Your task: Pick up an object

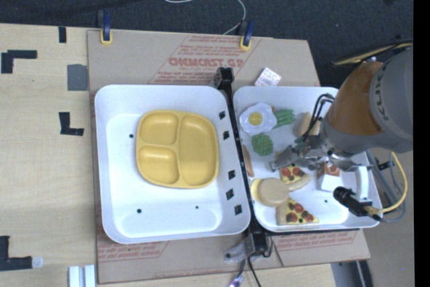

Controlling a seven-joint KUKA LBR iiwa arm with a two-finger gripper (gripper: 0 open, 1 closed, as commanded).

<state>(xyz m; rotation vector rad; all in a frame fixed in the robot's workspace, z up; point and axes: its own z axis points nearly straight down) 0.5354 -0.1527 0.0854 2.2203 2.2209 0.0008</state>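
Note:
The right bin [306,226] holds several toy foods: a fried egg [257,119], a green pea pod [284,117], a broccoli piece [261,143], a round tan bun [272,192] and two pizza slices [293,175] [296,213]. My gripper [282,159] reaches in from the right and hangs low over the middle of this bin, just right of the broccoli and above the upper pizza slice. The grey and orange arm [359,111] covers the bin's right part. Nothing is visibly held.
The left bin [114,212] bears a yellow divided plate [178,148]. A thin orange-brown stick [247,162] lies along the right bin's left wall. A tan piece [304,123] and a red and white item [329,179] lie beside the arm. A white tag [268,77] rests on the cardboard behind.

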